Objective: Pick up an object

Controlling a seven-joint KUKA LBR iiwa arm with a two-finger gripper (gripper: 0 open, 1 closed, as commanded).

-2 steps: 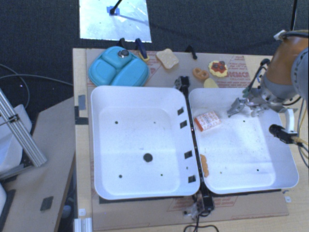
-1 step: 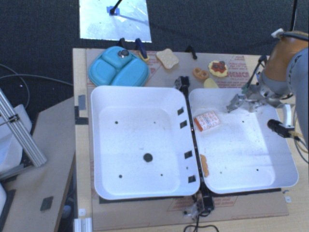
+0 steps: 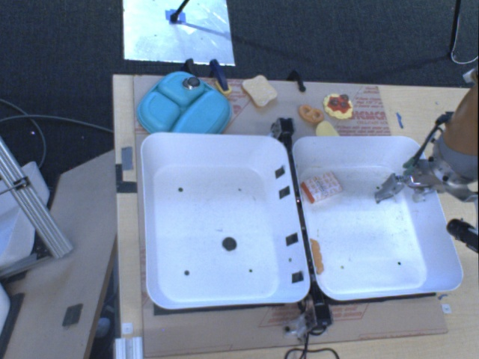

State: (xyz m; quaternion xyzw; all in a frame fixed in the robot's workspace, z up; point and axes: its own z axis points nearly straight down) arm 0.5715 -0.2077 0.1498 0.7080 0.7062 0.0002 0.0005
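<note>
A small red-and-white box point(image 3: 322, 187) lies in the right bin point(image 3: 441, 275), near its far left corner. An orange, elongated piece point(image 3: 316, 256) rests against that bin's left wall, toward the front. A small dark round object point(image 3: 229, 243) sits in the middle of the left bin point(image 3: 161, 200). My gripper point(image 3: 399, 191) hangs over the right bin's right half, to the right of the box and apart from it. Its fingers are open and hold nothing.
Behind the bins lie a blue divided dish point(image 3: 183, 105), a toast slice point(image 3: 260, 90), a pretzel point(image 3: 310, 113), a small tart point(image 3: 338, 105) and a yellow piece point(image 3: 326, 129). A black hinge strip point(image 3: 293, 200) runs between the bins.
</note>
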